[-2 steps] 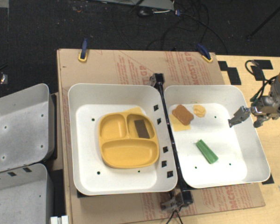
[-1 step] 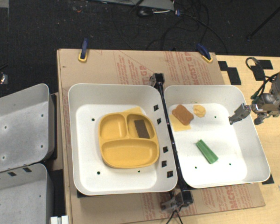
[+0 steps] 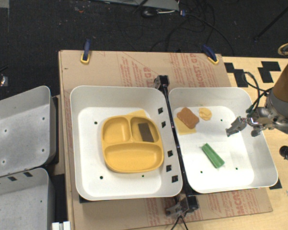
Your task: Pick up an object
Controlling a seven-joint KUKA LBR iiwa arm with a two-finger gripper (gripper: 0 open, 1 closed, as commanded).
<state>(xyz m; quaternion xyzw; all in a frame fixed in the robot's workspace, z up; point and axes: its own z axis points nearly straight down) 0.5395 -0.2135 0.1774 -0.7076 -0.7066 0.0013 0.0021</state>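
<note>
On dark floor [image 3: 29, 37], cardboard-topped bench [image 3: 115, 66] with two white bins [image 3: 81, 128]. Over right bin [image 3: 240, 99], end effector [image 3: 236, 127]; grip state impossible to tell.

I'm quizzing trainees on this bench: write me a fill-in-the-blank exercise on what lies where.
1. The yellow divided tray lies in the ____ bin.
2. The dark grey block rests in the tray's upper ____ compartment.
3. The green block lies in the right bin, nearer the camera than the ____ block.
4. The gripper hangs over the ____ bin.

Missing words: left; right; brown; right
</note>
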